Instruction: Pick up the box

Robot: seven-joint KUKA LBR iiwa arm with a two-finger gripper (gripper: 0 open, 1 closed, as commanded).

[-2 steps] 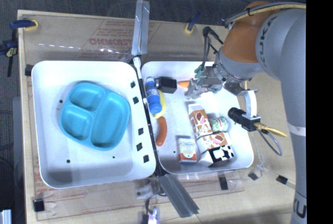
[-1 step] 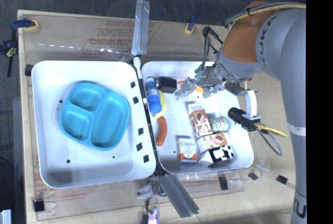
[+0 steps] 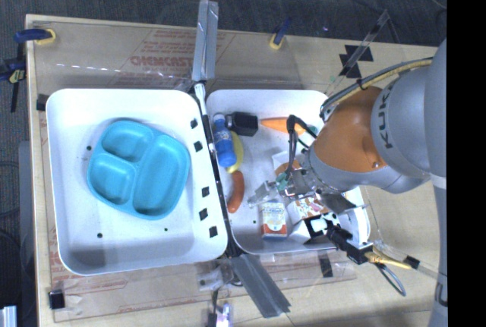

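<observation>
Box first: a small carton with an orange lower face lies in the right bin, just beside the gripper and slightly below and to the left of it in the camera view, close to the bin's near wall. Whether the gripper is spread or pressed together I cannot tell, since the wrist and its cabling cover that part, and nothing shows the carton being held. To do this step well, I judge the gripper should be centred over the carton's narrower span, lowered squarely, and closed before any lift, taking care not to shove the carton against the bin wall or catch the neighbouring items. Just left of the gripper lies a reddish sausage-shaped toy; further up and to the left are a blue bottle resting on something yellow, a black block, and an orange carrot-like piece. Well apart to the left, the other bin holds a blue divided tray. Both bins sit on a pale wooden desk with clamps at its edges, a metal bar rising between the bins, and dark carpet beyond.
</observation>
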